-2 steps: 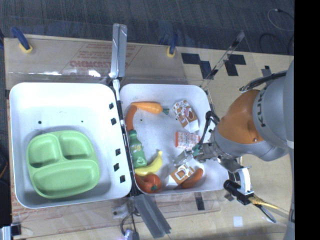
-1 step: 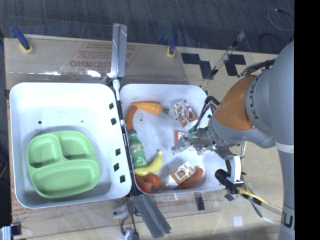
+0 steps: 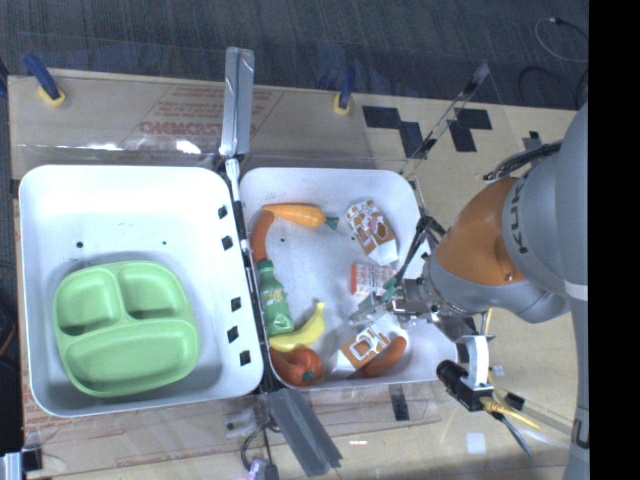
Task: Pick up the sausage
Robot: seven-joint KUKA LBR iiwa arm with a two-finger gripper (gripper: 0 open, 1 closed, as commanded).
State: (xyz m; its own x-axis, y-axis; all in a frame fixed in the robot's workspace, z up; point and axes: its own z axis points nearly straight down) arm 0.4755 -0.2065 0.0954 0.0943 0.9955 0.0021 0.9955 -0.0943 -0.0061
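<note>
Sausage [image 3: 386,358] lying at the right bin's [image 3: 330,180] near edge, close to the right corner, half covered by a packet [image 3: 362,346] resting on it. Left of it a tomato [image 3: 300,365], topped by a banana [image 3: 299,331], with a green bottle [image 3: 272,293] along the divider. Farther back a carrot [image 3: 294,214], a curved orange piece [image 3: 260,236] and two more packets [image 3: 369,224] [image 3: 371,277]. Claw [image 3: 390,296] low over the bin's right side, just above the sausage; fingers too blurred to tell whether apart or together. Open floor mid-bin. Green tray [image 3: 125,323] alone in the left bin [image 3: 60,193].
</note>
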